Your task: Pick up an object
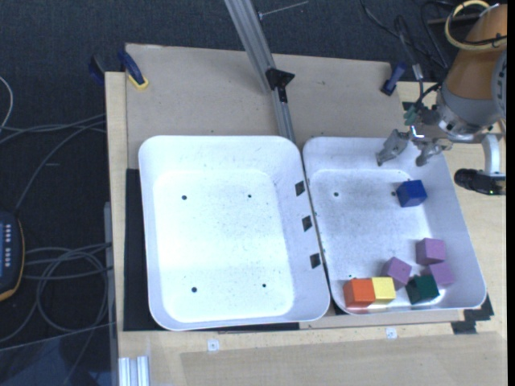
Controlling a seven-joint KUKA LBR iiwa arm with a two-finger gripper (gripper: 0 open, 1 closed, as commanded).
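Your gripper (408,149) hovers with fingers apart, seemingly empty, over the right bin's (354,215) far edge, near the blue cube (411,193).

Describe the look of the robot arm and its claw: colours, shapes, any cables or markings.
The arm is a rounded body, grey low down with an orange band above the wrist. A pale ring-shaped cable or hose loops at its top. The claw is small, grey metal, with two thin fingers spread apart like prongs, and short wires around its base. No markings are legible.
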